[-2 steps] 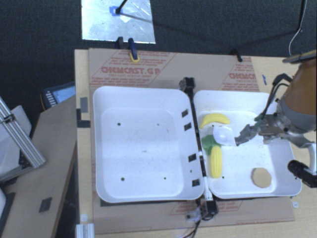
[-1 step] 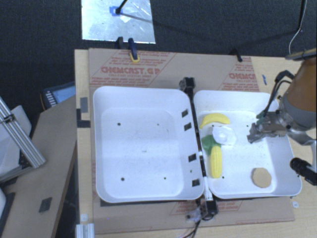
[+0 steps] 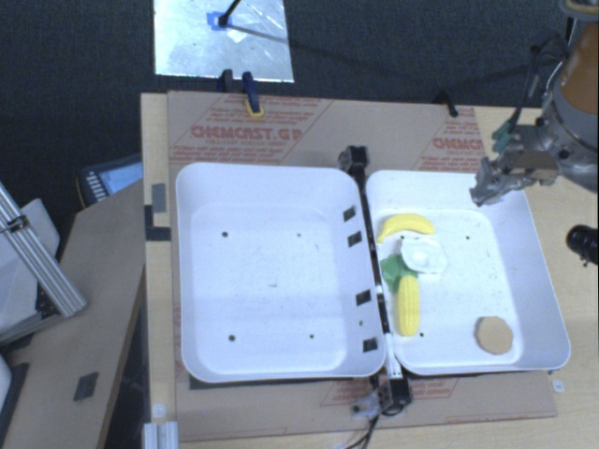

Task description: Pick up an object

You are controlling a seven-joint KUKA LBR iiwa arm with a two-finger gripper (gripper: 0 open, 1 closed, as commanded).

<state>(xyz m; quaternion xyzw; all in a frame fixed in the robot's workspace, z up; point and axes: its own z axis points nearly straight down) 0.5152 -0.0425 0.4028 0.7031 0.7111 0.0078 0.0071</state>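
Observation:
The right bin [image 3: 524, 251] holds a yellow banana [image 3: 406, 225] near its left wall, a white round piece [image 3: 421, 256] just below it, a green item [image 3: 392, 270] beside that, and a yellow corn cob [image 3: 409, 305] lying lengthwise. A tan cookie-like disc [image 3: 494, 335] rests near the bin's front right corner. My gripper [image 3: 489, 188] hangs over the bin's back right part, well apart from all these objects, with nothing seen between its fingers.
The left bin [image 3: 271, 269] sits beside the right one, joined by a black clip strip [image 3: 365, 251]. A shiny metal sheet [image 3: 223, 24] lies beyond the bench. A metal rail [image 3: 37, 260] stands at the left.

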